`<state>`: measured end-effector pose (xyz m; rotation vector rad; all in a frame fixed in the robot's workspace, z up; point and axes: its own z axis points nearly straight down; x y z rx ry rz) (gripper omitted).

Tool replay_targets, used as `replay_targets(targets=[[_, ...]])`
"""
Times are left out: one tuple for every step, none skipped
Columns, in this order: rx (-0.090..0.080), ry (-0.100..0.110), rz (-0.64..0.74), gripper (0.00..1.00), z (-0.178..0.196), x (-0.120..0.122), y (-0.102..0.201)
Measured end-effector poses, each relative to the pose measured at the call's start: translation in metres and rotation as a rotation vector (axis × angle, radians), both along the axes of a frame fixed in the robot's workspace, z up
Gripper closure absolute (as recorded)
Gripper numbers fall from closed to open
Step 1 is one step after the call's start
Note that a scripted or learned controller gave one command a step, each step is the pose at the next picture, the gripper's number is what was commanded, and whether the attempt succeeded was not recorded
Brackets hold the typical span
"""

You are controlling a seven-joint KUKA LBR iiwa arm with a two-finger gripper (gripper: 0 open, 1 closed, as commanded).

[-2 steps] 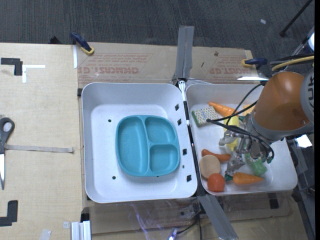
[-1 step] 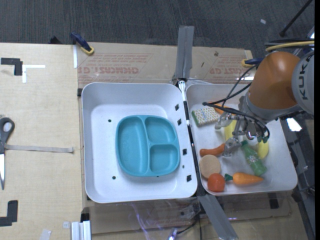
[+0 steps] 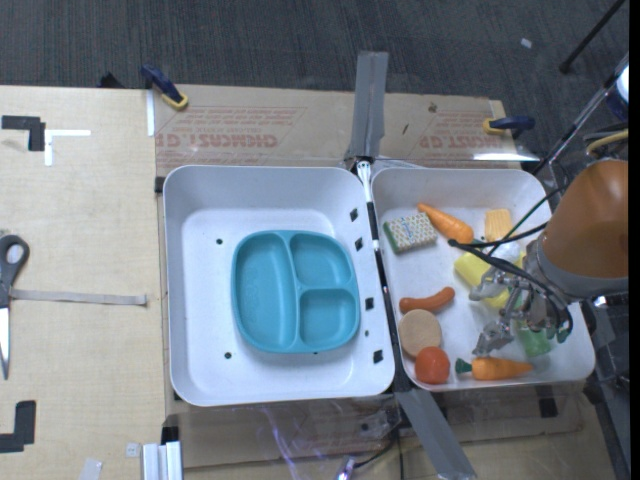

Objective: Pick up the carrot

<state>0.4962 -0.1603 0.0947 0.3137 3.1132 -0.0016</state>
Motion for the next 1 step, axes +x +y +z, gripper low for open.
replay_targets(targets=[[0.003,0.009,-0.038,0.00,-0.0024,0.0689,0.0601]])
